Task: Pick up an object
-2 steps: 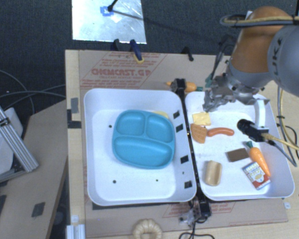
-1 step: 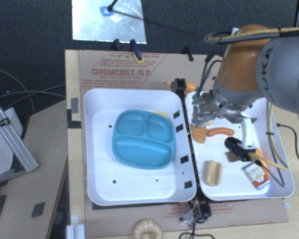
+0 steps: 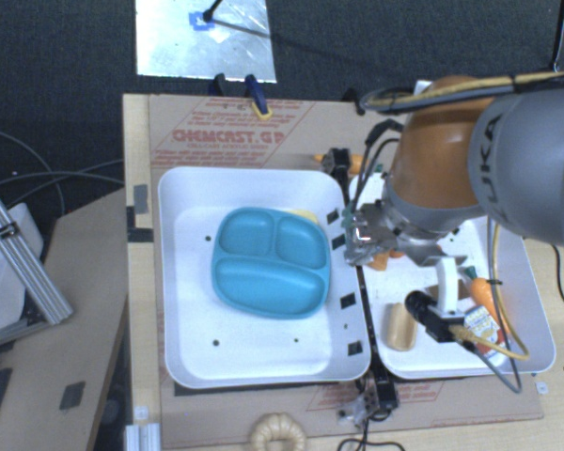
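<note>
A blue divided plate (image 3: 268, 259) lies in the middle of the left bin (image 3: 193, 346). A small yellow thing (image 3: 306, 216) peeks out behind the plate's far right edge. In the right bin (image 3: 531, 341) I see a tan block (image 3: 398, 326) near the front left, an orange carrot-like piece (image 3: 484, 295) and a small printed packet (image 3: 482, 326) to its right. The arm's grey and orange wrist (image 3: 442, 172) hangs over the right bin. My gripper (image 3: 369, 246) is low at that bin's left wall, with a small orange bit (image 3: 382, 261) right beside it.
The bins sit on a brown cardboard sheet (image 3: 230, 130) with a blue clamp (image 3: 257, 97) at its far edge. A shiny metal plate (image 3: 202, 22) lies beyond. A pale rope ring (image 3: 277, 432) rests at the front edge. An aluminium frame (image 3: 19, 271) stands at the left.
</note>
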Action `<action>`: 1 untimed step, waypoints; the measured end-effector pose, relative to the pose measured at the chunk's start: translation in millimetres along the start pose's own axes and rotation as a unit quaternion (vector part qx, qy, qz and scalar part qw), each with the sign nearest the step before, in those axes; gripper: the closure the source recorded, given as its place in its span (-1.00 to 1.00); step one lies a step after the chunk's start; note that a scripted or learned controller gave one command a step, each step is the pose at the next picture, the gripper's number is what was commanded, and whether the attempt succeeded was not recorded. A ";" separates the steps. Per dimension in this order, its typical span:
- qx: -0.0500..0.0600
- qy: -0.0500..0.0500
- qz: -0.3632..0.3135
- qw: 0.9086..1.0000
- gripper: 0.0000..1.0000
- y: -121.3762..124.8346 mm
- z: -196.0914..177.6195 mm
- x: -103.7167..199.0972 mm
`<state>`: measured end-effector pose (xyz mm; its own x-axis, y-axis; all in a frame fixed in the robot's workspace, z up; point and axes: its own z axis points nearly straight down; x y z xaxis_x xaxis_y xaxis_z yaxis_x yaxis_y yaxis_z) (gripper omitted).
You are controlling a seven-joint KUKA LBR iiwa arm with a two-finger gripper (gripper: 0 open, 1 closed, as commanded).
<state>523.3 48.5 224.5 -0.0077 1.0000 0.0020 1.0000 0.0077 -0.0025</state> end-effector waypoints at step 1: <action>0.000 0.000 0.000 1.000 1.00 -21.0 9.8 37.8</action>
